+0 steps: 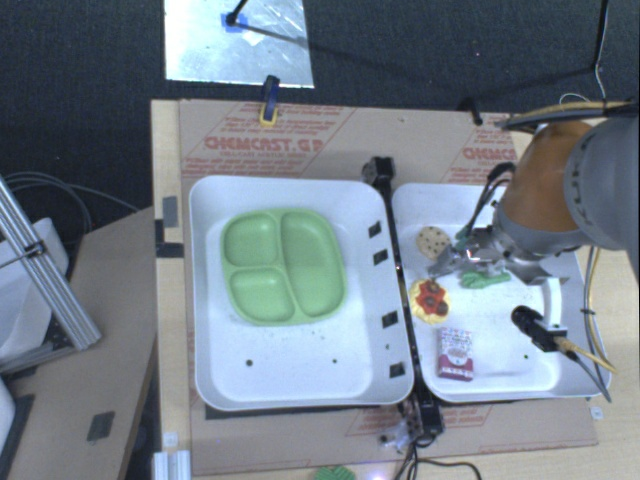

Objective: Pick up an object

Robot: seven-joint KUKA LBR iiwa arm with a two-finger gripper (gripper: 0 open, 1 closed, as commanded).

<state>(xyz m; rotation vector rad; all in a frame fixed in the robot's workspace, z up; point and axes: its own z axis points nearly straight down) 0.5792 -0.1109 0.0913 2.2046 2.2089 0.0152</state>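
My gripper (452, 256) hangs low over the right bin (520, 373), in its upper left part. A round tan cookie (432, 238) lies just to the gripper's left. Below it sits a yellow disc with red toppings (430, 300). A green leafy piece (484, 279) lies just right of the gripper tip, under the wrist. A red and white packet (455, 354) rests near the bin's front edge. I cannot see anything held in the gripper.
The left bin (215, 368) holds a green divided plate (283, 266). A black divider with clips (394, 268) runs between the two bins. The grey and orange arm (560, 183) covers the right bin's upper right corner.
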